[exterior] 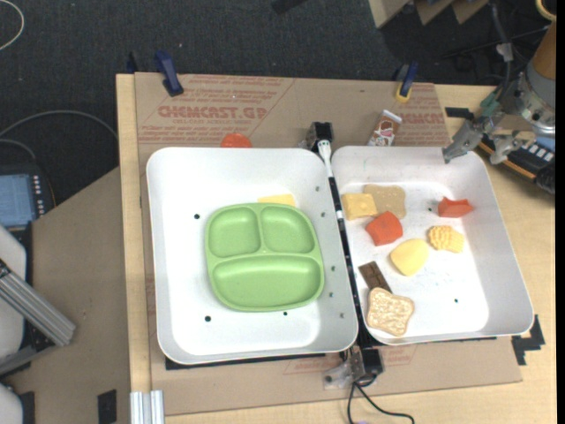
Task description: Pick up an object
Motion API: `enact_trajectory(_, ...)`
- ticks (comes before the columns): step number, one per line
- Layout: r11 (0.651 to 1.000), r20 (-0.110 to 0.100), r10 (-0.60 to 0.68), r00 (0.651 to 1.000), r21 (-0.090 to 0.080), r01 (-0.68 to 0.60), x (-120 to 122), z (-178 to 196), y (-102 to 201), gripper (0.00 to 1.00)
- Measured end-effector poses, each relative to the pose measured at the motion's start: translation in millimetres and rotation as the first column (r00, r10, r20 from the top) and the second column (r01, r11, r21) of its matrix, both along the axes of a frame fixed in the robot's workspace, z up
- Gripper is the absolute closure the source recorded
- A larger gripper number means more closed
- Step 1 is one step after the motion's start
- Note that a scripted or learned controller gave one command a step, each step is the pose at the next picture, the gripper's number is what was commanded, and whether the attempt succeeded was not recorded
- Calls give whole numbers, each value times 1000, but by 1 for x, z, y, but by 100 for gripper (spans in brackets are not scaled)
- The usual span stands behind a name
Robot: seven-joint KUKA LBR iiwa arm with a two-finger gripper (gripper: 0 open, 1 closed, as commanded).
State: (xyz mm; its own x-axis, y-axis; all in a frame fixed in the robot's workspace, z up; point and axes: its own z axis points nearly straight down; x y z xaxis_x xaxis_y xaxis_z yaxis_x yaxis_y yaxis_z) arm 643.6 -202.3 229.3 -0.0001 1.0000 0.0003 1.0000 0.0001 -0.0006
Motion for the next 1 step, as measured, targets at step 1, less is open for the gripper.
enact_trajectory(1,1000,-12,6,1000,6,-6,-42,-93,77,0)
